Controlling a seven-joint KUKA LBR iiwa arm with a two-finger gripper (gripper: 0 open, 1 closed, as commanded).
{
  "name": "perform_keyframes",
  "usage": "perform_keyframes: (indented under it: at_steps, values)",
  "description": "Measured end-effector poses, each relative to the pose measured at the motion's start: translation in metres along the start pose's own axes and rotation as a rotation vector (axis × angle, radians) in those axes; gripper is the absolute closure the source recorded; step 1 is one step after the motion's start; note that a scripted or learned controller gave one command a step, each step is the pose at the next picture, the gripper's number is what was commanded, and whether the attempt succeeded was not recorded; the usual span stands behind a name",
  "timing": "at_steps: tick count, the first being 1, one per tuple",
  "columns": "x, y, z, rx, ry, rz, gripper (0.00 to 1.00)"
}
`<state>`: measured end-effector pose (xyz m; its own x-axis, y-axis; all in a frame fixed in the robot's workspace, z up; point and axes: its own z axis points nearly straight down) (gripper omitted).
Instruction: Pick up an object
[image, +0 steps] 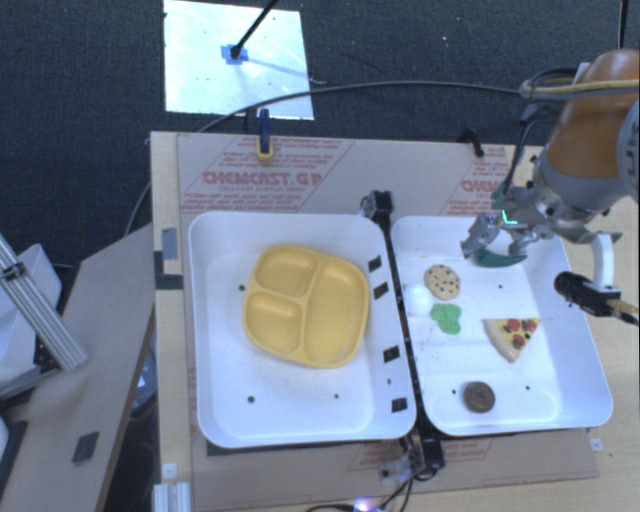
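White bins: two, side by side on the counter (300, 170) — left bin (215, 330), right bin (570, 390).
Yellow divided plates: one (305, 304), in the left bin, with three compartments.
Cookies: two — a pale speckled cookie (441, 281) at the upper left of the right bin, a dark brown cookie (479, 397) at its lower middle.
Pizza slices: one (512, 335), right of centre in the right bin.
Green pieces: one small green piece (447, 318), left of the pizza slice.
White round pieces: one (418, 297), by the right bin's left wall.
Teal items: one (497, 259), just beneath the end effector (498, 235); kind unclear.
Arms: one.
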<state>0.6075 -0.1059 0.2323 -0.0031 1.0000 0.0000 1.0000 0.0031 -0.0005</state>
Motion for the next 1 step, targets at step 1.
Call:
perform_keyframes:
  at_steps: [1]
  values:
    - [0.0000, 0.0004, -0.0006, -0.002, 0.000, 0.000, 0.00]
